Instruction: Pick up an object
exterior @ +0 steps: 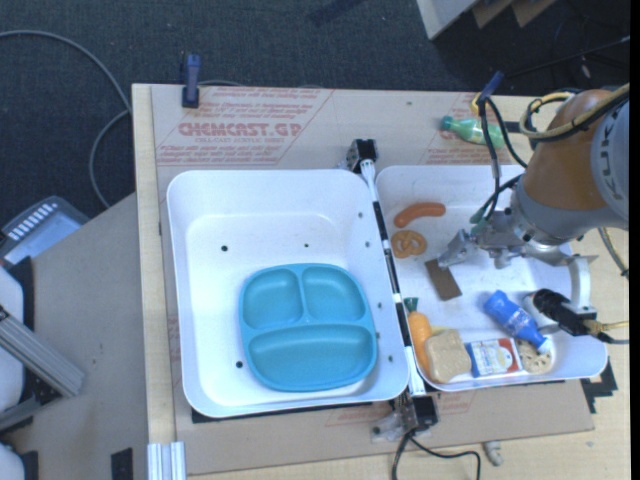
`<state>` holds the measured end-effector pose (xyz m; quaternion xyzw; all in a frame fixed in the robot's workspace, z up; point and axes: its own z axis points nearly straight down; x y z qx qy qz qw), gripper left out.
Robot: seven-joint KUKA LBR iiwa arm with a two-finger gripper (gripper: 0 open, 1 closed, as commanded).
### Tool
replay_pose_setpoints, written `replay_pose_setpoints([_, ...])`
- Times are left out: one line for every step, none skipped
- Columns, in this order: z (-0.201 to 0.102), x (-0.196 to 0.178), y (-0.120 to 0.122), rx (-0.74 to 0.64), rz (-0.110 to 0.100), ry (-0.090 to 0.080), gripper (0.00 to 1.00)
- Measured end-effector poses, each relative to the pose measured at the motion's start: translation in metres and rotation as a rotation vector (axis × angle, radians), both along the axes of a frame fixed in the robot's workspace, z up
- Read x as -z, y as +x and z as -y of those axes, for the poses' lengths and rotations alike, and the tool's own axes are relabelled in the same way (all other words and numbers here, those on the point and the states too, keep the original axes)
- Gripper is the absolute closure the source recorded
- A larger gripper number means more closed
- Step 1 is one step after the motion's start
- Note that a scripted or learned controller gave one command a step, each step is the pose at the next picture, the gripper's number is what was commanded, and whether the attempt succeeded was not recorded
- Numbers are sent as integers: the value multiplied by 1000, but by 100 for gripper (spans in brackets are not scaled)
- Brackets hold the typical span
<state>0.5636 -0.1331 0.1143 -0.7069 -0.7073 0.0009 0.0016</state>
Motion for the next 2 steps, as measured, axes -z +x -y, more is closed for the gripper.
replay_pose_setpoints([-26,30,-23,0,2,0,0])
replay_pose_setpoints([-26,20,-22,1,4,-1,100])
